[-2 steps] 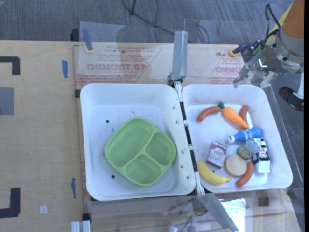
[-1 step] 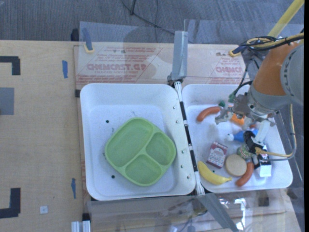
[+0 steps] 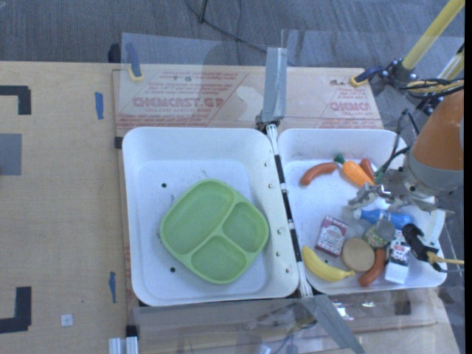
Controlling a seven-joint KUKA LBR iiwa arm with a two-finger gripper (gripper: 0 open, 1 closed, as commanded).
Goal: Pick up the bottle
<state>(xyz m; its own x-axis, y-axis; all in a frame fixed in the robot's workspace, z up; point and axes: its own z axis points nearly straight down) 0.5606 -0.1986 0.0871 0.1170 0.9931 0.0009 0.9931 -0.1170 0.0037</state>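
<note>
On your left, the left bin on the surface carries a green divided plate and nothing that concerns the task. Moving right, the right bin is crowded: a sausage and a carrot toward the back, a small red packet, a banana and a round brown piece toward the front. The bottle, blue, lies on its side near the middle right of that bin, just beside the brown piece. The end effector hangs directly over its near end, and you cannot tell from here how it is set. You are at the approach step, by my reading; nothing is lifted. Next, you need a straight descent centred across the bottle's body, keeping off the neighbouring clutter, then a firm closing.
</note>
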